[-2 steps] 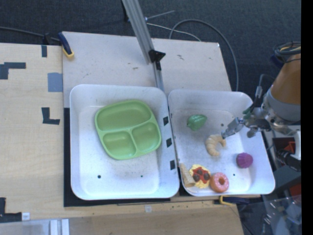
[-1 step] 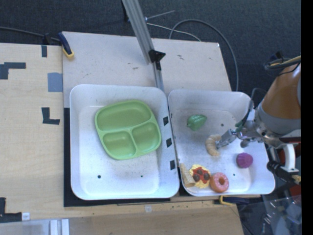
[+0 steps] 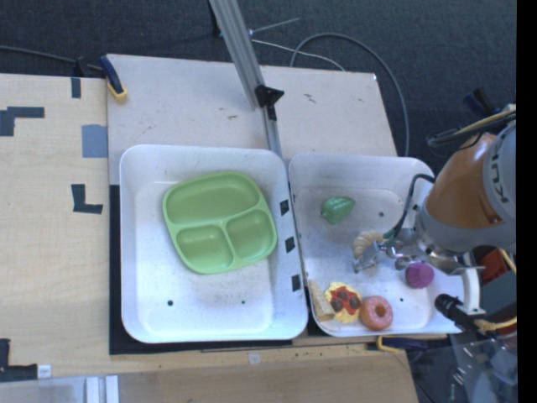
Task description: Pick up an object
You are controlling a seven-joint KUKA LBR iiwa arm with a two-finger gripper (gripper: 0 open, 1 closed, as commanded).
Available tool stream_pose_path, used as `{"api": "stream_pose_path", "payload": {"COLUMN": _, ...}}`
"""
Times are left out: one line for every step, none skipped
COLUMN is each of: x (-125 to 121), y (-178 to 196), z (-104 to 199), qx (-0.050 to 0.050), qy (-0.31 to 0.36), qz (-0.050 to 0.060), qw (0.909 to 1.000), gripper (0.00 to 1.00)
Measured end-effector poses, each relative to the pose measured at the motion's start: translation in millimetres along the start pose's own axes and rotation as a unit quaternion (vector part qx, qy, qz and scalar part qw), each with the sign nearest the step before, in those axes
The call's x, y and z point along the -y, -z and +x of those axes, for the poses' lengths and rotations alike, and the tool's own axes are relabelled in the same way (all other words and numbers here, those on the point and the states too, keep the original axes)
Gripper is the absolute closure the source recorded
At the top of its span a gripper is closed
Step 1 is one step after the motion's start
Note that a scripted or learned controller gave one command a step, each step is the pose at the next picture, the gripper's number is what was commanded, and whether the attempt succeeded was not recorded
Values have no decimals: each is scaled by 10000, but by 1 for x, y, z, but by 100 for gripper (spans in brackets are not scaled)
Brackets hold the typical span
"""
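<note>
The right bin [image 3: 336, 175] holds several small toys. A green pepper-like piece [image 3: 336, 209] lies near its middle, and a tan lumpy piece [image 3: 366, 242] sits just below and right of it. A purple round piece [image 3: 419, 274] lies by the arm's wrist. At the front edge are a pizza slice [image 3: 340, 300] and a pink-frosted donut [image 3: 377, 312]. My gripper [image 3: 369, 257] reaches in from the right and hangs low over the bin. Its tip is right beside the tan piece, with the purple piece just behind it. Whether it touches the tan piece is unclear.
The left bin [image 3: 143, 300] holds a green three-compartment plate [image 3: 220, 221]. A slanted metal rod [image 3: 243, 49] comes down to the ridge between the bins. Black cables [image 3: 394, 82] loop over the bench behind the right bin. The arm's orange band [image 3: 466, 187] stands over the right bin's right wall.
</note>
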State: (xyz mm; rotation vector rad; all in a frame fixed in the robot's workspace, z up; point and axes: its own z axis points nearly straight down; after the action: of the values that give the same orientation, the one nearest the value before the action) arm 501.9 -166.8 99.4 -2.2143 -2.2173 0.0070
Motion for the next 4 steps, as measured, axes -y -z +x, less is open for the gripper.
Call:
{"api": "stream_pose_path", "payload": {"x": -1, "y": 13, "z": 0, "qx": 4, "qy": 7, "qz": -25, "qw": 10000, "gripper": 100}}
{"api": "stream_pose_path", "payload": {"x": 4, "y": 58, "z": 5, "qx": 14, "qy": 2, "qz": -53, "qw": 10000, "gripper": 100}}
{"api": "stream_pose_path", "payload": {"x": 3, "y": 110, "z": 6, "qx": 19, "qy": 4, "qz": -64, "qw": 10000, "gripper": 100}}
{"api": "stream_pose_path", "payload": {"x": 1, "y": 116, "z": 51, "qx": 3, "qy": 25, "qz": -39, "qw": 10000, "gripper": 100}}
